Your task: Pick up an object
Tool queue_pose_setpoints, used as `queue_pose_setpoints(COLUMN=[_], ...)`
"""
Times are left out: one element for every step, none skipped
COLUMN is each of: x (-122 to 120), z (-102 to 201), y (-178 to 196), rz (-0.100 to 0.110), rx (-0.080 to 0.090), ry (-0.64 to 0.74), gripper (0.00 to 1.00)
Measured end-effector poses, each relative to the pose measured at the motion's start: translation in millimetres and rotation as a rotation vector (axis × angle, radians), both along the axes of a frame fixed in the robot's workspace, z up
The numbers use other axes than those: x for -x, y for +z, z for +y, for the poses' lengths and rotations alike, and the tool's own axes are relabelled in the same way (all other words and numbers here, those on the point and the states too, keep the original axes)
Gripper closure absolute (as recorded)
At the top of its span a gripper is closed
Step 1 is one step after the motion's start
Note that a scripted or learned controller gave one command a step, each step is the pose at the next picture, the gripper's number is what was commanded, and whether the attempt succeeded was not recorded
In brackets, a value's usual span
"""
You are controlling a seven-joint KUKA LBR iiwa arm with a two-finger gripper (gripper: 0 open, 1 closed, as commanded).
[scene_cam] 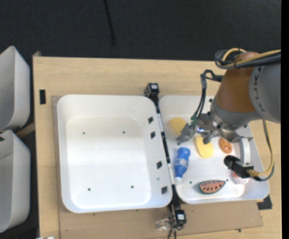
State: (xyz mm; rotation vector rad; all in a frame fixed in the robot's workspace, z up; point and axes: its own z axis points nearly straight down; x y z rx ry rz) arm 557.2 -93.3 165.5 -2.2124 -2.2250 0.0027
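Currently: gripper (203,132) low in right bin (256,190), finger state cannot be told | yellow piece (204,147) just beneath, bottle (181,162) beside | risk: crowded items, likely nudging a neighbour, closing on nothing.

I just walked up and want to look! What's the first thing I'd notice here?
The big grey arm with its orange band reaching into the right white bin, over a little heap of toys. Near it lie a blue plastic bottle and a watermelon slice toy. Beside them sits the left white bin.
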Motion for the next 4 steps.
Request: queue_pose_setpoints(x=[-63.6, -6.9, -9.0, -69.3], z=[-24.4, -9.1, -10.7, 85.2], y=[-68.4, -64.6, -54.3, 42.1], rz=[-0.001, -0.001, -0.006, -0.019], rx=[0.002, 0.001, 0.002, -0.002], ry=[-0.003, -0.007, -0.014, 0.007], gripper=[0.0, 0.0, 1.0, 1.0])
